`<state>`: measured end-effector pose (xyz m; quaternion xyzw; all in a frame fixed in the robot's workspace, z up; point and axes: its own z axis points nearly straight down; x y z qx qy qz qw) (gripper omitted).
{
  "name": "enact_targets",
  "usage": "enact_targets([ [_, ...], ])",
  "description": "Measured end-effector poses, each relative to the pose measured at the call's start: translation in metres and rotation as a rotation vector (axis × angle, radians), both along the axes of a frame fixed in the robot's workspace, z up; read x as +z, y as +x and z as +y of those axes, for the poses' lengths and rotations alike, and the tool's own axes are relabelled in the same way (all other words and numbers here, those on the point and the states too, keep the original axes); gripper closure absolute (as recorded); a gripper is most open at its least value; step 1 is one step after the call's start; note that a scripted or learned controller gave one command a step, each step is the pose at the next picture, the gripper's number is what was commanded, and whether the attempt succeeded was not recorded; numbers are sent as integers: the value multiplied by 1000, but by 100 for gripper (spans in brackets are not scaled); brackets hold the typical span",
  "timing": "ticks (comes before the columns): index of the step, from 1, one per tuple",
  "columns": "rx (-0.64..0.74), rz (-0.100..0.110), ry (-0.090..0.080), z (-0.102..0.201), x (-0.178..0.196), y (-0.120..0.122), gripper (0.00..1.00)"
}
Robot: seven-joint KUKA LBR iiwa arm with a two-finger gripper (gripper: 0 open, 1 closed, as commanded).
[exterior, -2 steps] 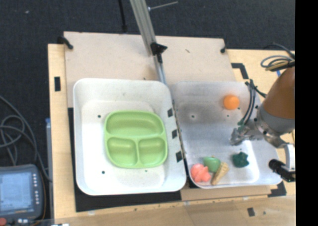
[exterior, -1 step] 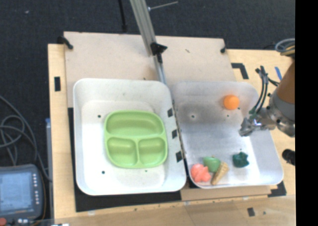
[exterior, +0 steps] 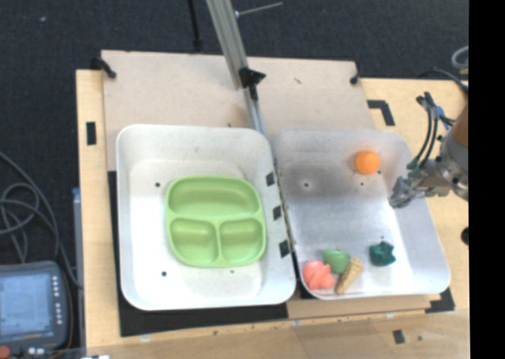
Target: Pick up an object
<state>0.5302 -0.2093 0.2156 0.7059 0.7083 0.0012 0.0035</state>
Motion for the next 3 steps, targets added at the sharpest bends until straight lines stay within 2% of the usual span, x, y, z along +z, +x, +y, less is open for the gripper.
enact_targets([
  [2, 5, 5, 5, 108, -8, 10, 100],
  [3, 5, 2, 4, 157, 6, 14, 100],
])
